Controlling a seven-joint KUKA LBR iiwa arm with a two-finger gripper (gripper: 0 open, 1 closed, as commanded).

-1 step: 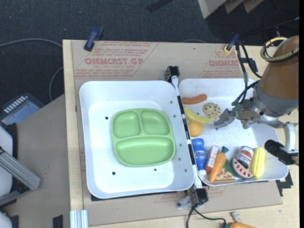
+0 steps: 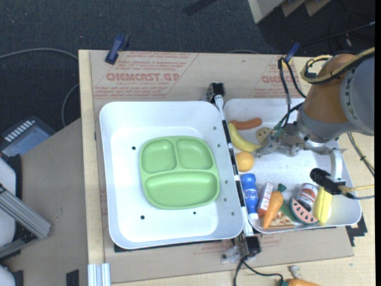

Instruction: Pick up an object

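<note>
1. The gripper (image 2: 275, 143) is seen low in the right bin (image 2: 271, 107), just beside the banana (image 2: 240, 139) and the small cookie (image 2: 262, 134). Whether it is apart or together cannot be told; nothing is seen held in it.
2. The likely targets are the banana and the orange (image 2: 244, 160), both lying against the wall between the two bins.
3. A miss is judged likely: the banana is pressed to that wall, so it could be pushed aside or pinned rather than gripped. The orange, being round, could roll away at a touch.
4. The sausage (image 2: 246, 124) lies just behind the banana and could be dragged along with it.
5. The near end of the bin is crowded: a blue bottle (image 2: 247, 191), a carrot (image 2: 272, 207), a watermelon slice (image 2: 302, 211), a can (image 2: 307, 192) and a corn cob (image 2: 322, 205) lie close together, so a clean grasp there is doubtful.
6. A green divided plate (image 2: 178, 173) rests alone in the left bin (image 2: 119, 130), well apart from the gripper.
</note>
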